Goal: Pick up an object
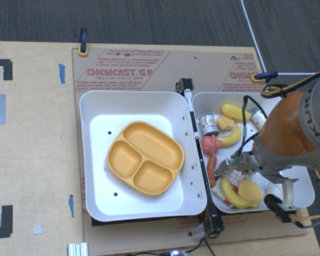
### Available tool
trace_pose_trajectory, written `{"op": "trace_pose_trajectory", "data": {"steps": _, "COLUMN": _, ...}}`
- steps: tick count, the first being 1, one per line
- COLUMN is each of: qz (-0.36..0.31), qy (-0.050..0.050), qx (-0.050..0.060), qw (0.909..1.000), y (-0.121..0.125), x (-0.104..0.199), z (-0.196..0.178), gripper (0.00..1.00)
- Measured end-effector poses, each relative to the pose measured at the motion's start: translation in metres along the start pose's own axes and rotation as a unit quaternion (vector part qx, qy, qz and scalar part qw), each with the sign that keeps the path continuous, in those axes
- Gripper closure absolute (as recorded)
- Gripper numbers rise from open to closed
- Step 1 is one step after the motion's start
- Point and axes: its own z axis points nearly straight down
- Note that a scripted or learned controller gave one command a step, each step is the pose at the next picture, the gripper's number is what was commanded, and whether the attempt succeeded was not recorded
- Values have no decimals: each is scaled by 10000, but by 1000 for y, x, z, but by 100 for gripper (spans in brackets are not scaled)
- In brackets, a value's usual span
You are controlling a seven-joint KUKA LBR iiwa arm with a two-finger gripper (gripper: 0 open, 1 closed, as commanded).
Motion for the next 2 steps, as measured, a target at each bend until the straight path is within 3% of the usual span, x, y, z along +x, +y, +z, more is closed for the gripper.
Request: {"op": "trace_pose_trajectory", "data": {"steps": 2, "qz": -2, "qy": 0, "qx": 0, "qw": 10000, "y": 0, "x": 0, "z": 0, "gripper": 0}}
